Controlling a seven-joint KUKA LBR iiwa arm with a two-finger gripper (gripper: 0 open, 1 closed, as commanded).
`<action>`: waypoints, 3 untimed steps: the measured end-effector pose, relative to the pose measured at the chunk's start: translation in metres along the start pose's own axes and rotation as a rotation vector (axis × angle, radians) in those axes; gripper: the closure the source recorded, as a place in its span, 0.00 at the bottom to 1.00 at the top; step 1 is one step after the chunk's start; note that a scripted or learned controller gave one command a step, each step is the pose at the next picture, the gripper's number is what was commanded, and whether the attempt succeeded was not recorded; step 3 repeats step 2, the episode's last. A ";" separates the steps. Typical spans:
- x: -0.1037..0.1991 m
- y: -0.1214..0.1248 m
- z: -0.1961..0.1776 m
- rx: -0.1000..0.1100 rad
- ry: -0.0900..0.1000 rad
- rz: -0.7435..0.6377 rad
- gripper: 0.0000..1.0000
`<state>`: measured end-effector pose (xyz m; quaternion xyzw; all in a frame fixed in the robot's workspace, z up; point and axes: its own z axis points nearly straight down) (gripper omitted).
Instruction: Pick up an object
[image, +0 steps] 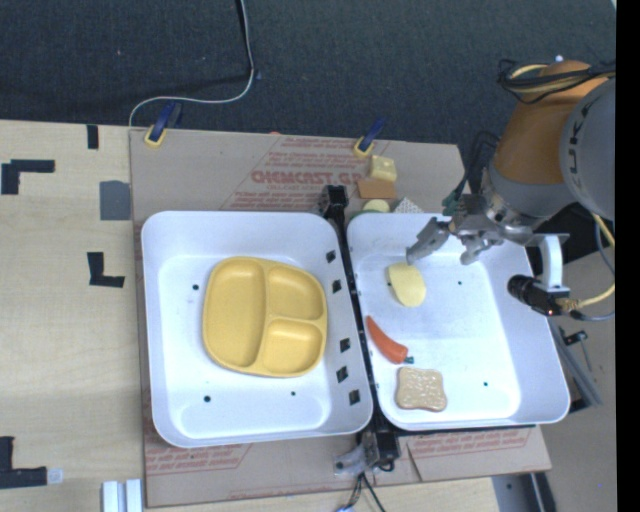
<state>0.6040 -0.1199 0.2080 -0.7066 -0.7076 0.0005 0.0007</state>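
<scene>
The end effector (446, 243) sits over the top part of the right bin (500, 340). Its two fingers are spread wide apart. One finger (426, 240) points down and to the left, and the other finger (477, 246) sits off to the right. Nothing is between them, so the end effector is open and holds nothing. The tip of the left finger is just above a pale yellow piece of toy food (406, 284) shaped like a potato, but I cannot tell if it touches it.

The yellow piece lies on the floor of the right bin, near the wall in the middle. Below it is a small orange toy carrot (386, 340) with a bit of green at its end. Below that, near the front of the bin, lies a toy slice of toast (421, 390).

The left bin (170, 330) holds a yellow plate (265, 315) with three parts in it.

Both bins rest on a sheet of brown cardboard (290, 170) on the bench (60, 300). Behind the bins, on the cardboard, are a few small blocks (378, 180). Two clips, one yellow (157, 131) and one blue (370, 134), hold the back edge of the cardboard.

The grey and orange arm (545, 140) comes in from the upper right.
</scene>
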 end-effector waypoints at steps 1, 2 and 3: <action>0.000 0.050 0.130 -0.004 -0.004 -0.002 0.00; 0.000 0.049 0.113 -0.001 -0.001 -0.002 1.00; 0.000 0.049 0.113 -0.001 -0.001 -0.002 1.00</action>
